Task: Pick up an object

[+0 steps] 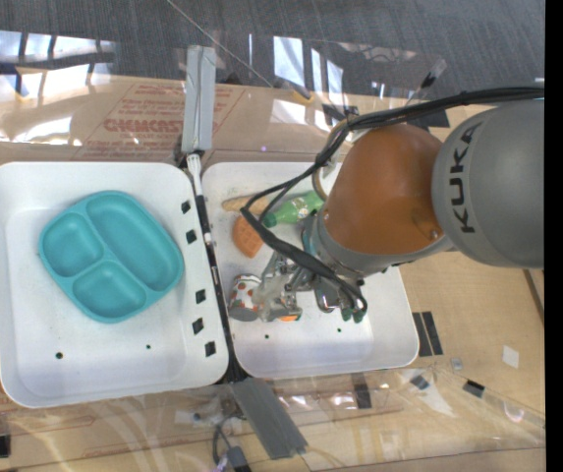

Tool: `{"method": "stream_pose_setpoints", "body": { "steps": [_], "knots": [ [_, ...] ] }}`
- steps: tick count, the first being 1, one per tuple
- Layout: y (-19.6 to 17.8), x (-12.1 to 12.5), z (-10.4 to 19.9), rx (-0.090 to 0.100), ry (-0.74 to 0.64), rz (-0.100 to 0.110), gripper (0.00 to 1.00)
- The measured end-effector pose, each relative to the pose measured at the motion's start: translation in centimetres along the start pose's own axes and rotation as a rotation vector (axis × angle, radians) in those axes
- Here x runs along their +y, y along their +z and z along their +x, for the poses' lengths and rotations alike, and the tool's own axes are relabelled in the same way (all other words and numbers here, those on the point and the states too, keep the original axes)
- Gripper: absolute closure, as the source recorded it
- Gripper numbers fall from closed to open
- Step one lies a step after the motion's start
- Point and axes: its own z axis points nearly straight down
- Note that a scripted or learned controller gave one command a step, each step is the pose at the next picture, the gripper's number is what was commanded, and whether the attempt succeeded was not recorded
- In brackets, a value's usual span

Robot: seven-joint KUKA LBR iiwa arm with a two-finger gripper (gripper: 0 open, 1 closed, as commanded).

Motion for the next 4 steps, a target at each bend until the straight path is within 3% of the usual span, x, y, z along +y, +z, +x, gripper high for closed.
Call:
{"method": "stream_pose_setpoints", "body": {
  "steps": [1,2,3,4],
  "knots": [
    [-0.7,-0.2,-2.7,0.002,-0.14,-0.001,1.0],
    [-2.0,1.5,-2.4,0.001,-0.043,-0.001,1.0],
    [-4.6,1.3,0.0,-0.002,-0.214,0.0,1.0],
    [-3.3,3.0,0.2,0.004,0.005,-0.001,1.0]
  ]
}}
